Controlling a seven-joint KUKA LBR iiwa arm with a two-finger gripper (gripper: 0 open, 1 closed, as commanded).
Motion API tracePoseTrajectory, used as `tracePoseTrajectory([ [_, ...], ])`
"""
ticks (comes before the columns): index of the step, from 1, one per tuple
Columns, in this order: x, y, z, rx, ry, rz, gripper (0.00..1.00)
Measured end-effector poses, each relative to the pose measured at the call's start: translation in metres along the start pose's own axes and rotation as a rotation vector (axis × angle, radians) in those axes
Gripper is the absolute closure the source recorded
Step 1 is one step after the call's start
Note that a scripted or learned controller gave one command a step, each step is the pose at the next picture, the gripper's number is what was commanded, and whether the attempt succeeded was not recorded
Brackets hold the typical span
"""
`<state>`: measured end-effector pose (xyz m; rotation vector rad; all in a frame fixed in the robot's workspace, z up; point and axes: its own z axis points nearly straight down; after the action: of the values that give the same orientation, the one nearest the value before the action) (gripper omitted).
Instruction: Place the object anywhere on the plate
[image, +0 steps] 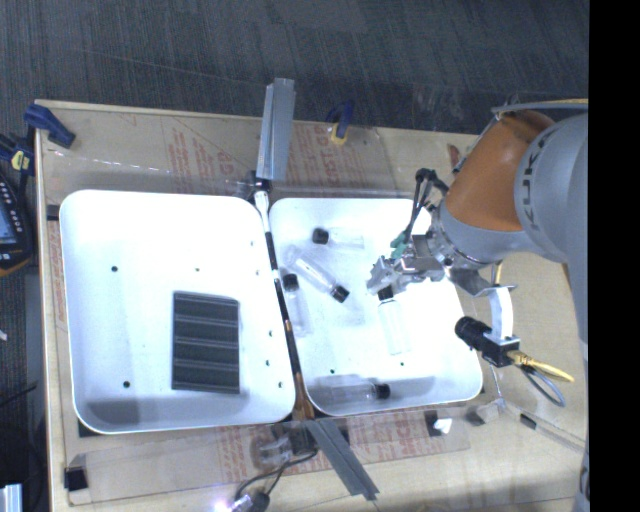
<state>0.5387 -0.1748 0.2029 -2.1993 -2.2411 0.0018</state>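
The camera view looks down on two white bins side by side on a bench. Far to the left of the gripper (385, 285), the left bin (100, 230) carries a dark ribbed plate (206, 341) lying flat on its floor, below the level of the gripper and well apart from it. The right bin (345, 215) holds several clear vials with black caps. One vial (291, 300) lies close to the dividing wall, left of the gripper. Another vial (322, 277) lies tilted just left of the gripper, its cap pointing down and right. A small capped vial (330, 237) sits up and left of the gripper, near the bin's far wall. A long vial (352, 391) rests along the near wall, below and left of the gripper. Right at the gripper, one clear vial (394, 325) stretches downward from its tip, its top end touching or under the tip; whether it is gripped cannot be told. The grey arm (545, 190) with the orange band comes in from the right, above the right bin.
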Motion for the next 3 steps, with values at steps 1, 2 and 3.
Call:
tracePoseTrajectory([
  [1,0.082,0.074,0.007,0.001,0.0,-0.18,1.0],
  [2,0.172,0.121,0.011,0.0,0.0,-0.291,1.0],
  [3,0.237,0.122,0.011,0.0,0.0,-0.619,1.0],
])
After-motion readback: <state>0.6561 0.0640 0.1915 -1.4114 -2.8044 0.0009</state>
